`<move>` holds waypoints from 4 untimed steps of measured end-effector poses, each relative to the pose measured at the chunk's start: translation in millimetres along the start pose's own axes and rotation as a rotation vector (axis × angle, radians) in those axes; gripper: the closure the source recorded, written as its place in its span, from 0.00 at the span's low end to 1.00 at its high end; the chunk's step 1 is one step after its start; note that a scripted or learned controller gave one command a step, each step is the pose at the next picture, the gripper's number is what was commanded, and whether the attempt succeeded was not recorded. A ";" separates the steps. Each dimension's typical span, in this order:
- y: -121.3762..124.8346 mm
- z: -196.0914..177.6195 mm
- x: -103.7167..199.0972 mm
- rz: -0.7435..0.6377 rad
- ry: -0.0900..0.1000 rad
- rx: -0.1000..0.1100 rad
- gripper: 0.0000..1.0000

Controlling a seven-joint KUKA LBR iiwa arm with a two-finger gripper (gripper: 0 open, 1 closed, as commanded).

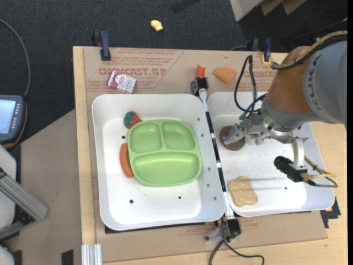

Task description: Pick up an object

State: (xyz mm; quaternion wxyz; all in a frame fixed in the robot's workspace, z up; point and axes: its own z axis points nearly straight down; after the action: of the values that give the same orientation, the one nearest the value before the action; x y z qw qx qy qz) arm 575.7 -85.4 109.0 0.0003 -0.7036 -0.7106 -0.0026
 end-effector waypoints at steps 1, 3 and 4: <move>66.7 -22.8 -72.1 0.012 -0.009 -0.005 0.00; -9.8 20.6 -70.0 0.017 -0.005 -0.001 0.00; -38.8 -82.2 -0.9 0.004 -0.003 -0.006 0.00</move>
State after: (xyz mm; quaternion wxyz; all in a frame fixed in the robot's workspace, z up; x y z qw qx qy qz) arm 536.6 -87.0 191.1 -0.0029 -0.7049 -0.7093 -0.0037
